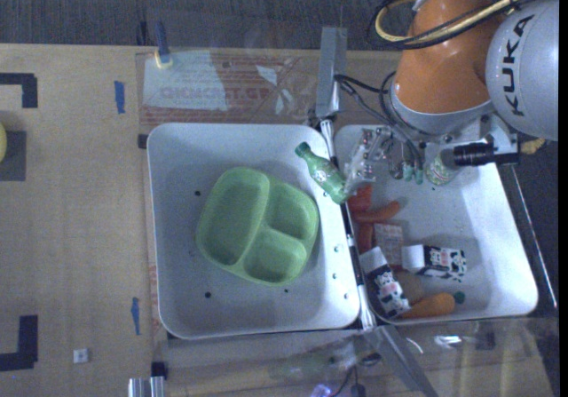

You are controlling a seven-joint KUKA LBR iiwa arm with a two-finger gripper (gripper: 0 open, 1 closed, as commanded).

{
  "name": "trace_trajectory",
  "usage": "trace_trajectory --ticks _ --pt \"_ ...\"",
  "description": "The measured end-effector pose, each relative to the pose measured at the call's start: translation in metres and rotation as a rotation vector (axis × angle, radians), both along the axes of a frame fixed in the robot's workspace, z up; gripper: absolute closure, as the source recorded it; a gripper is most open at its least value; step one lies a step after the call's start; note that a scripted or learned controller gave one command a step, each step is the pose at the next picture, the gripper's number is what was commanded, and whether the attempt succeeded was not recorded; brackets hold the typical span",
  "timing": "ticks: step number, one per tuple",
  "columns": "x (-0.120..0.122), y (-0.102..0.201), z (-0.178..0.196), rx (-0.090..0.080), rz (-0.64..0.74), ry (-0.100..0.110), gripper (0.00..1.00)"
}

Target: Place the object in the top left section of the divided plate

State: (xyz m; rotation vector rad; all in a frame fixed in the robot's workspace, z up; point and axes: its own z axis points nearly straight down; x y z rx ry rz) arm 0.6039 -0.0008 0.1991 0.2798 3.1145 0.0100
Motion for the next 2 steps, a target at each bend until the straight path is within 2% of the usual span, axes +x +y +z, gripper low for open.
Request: trace_trajectory --ticks 1,2 --pt "0.0 0.0 0.0 0.0 0.0 0.0 0.0" --pt "0.002 0.001 0.012 0.002 -0.002 -0.008 1.0"
